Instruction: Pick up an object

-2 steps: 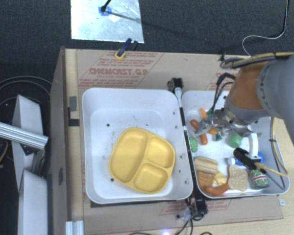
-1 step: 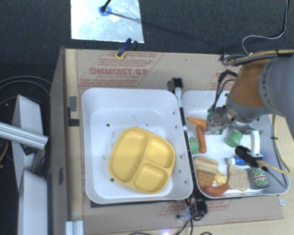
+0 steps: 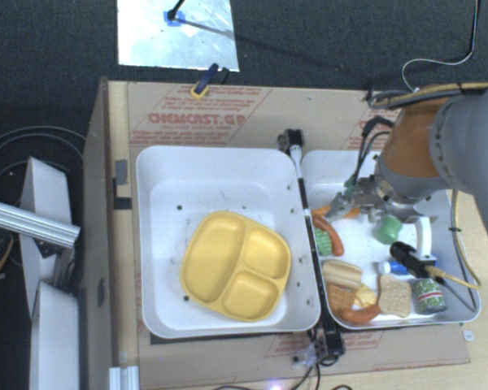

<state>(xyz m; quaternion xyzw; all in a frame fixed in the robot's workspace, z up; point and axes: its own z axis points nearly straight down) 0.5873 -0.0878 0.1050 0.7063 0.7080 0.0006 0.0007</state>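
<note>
Orange plastic carrot (image 3: pixel 327 236) at the right bin's (image 3: pixel 464 311) left edge, centre-right of frame, looks light, stiff and a bit slick, so I'd pinch mid-body. My claw (image 3: pixel 354 197) hangs just above it; can't tell its state. That bin also holds toy bread (image 3: pixel 396 295), a green piece (image 3: pixel 386 230). Left bin (image 3: pixel 159 218) holds a yellow tray (image 3: pixel 236 265).

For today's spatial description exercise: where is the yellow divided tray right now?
The yellow divided tray lies in the left white bin, toward its front right part, close to the divider next to the right bin holding the toy food.
</note>
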